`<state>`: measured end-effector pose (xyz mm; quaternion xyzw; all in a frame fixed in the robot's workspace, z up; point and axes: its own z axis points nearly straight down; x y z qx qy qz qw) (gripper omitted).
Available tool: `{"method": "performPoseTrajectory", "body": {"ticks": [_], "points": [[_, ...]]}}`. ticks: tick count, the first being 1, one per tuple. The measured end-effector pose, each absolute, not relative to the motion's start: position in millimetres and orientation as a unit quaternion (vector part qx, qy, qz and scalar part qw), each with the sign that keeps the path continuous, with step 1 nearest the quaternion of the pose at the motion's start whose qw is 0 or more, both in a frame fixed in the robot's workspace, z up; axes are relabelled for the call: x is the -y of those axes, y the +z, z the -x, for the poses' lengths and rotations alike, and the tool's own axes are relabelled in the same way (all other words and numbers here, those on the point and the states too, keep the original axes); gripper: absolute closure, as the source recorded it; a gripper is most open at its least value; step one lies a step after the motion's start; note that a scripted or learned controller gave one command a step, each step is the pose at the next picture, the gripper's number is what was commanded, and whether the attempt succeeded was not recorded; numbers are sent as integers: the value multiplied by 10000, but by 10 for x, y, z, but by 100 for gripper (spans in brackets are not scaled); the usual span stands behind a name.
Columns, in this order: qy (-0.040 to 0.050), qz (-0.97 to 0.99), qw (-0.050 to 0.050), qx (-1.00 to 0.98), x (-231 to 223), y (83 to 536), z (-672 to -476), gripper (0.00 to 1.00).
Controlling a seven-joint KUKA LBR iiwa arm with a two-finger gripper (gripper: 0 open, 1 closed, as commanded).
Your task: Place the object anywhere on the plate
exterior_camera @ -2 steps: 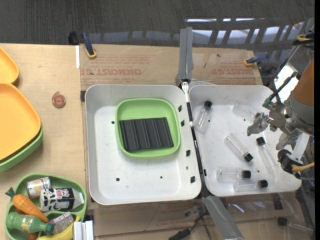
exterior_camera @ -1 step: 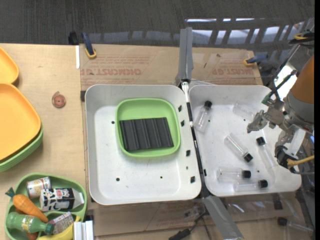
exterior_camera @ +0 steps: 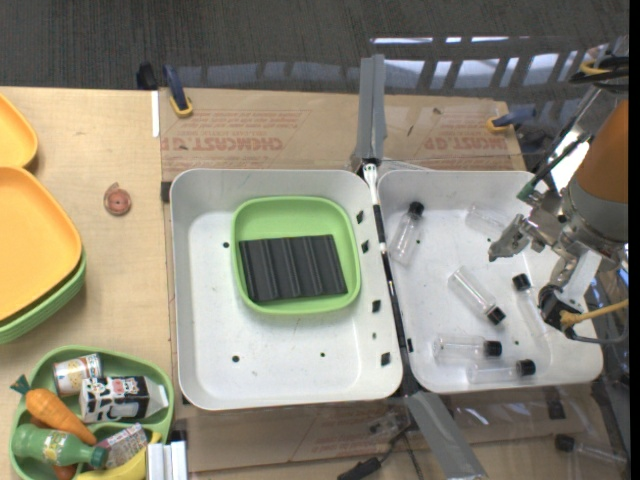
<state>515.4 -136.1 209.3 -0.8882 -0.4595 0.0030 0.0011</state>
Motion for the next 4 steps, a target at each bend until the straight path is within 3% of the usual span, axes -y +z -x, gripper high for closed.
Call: {"method": "performPoseTrajectory", "body": {"ticks": [4], "points": [[47, 9696, 6, 2446, 1445, 2255, -5622, 0]]}}
